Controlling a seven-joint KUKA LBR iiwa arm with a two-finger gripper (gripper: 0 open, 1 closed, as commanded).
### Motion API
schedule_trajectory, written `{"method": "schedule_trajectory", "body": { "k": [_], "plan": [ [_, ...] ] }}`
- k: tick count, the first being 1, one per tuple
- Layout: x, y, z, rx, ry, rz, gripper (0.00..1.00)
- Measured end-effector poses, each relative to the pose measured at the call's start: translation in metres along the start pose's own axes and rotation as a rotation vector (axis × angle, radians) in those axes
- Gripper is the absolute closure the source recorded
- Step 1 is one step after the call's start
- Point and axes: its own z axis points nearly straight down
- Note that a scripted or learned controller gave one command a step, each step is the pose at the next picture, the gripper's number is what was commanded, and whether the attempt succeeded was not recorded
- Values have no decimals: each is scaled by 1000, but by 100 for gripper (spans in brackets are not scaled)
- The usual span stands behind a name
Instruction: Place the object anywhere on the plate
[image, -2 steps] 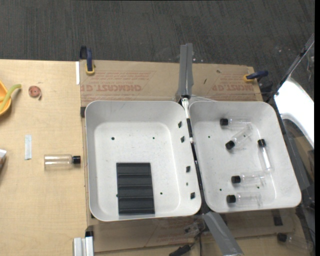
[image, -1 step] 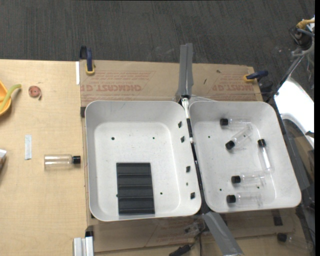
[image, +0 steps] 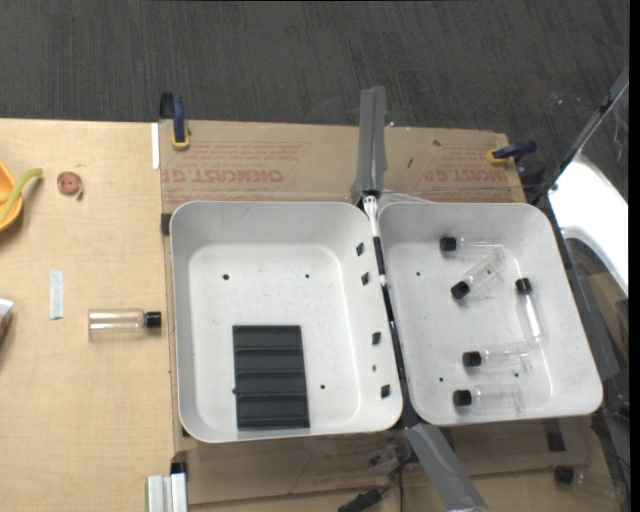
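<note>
A black ribbed plate (image: 270, 377) lies flat in the left white bin (image: 200, 250), near that bin's front wall. Several clear vials with black caps are scattered on the floor of the right white bin (image: 560, 290). One vial (image: 478, 275) lies at a slant near the middle. A second vial (image: 527, 308) lies along the right side. A third (image: 490, 398) rests by the front wall. All the vials lie on their sides, apart from the plate.
On the wooden bench to the left lie a clear bottle (image: 122, 321), a white strip (image: 56, 295), a pink disc (image: 68, 183) and a yellow object (image: 8, 195). Clamps (image: 178, 122) hold cardboard behind the bins. A white curved body (image: 595, 210) stands at the right.
</note>
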Motion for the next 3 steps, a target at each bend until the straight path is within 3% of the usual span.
{"method": "schedule_trajectory", "body": {
  "k": [1,2,3],
  "plan": [
    [51,-13,1,-1,1,2,0],
    [-14,-3,0,0,0,3,0],
    [36,-8,0,-1,0,-28,0]
  ]
}}
